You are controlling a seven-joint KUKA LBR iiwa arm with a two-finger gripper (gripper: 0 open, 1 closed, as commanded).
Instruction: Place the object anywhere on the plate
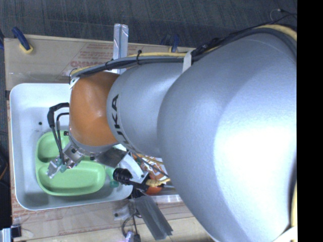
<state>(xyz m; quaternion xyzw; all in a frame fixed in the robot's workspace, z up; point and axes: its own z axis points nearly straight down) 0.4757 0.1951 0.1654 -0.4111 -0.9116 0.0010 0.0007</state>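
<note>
A light green plate (75, 180) lies in the left white bin (20, 135), toward its front. My gripper (54, 169) hangs over the plate's left part, low and close to its surface. The wide grey arm with its orange band (88, 110) covers the bin's right side and hides most of what is under it. A small green thing (114, 184) peeks out at the plate's right edge, too hidden to identify. I see nothing clearly held at the gripper's tip.
Several small orange and red items (154, 183) show under the arm, near the wall between the bins. A metal post (121, 39) stands behind the bins. A blue clamp (22, 42) sits on the bench's far left edge. Black cable (55, 115) loops beside the wrist.
</note>
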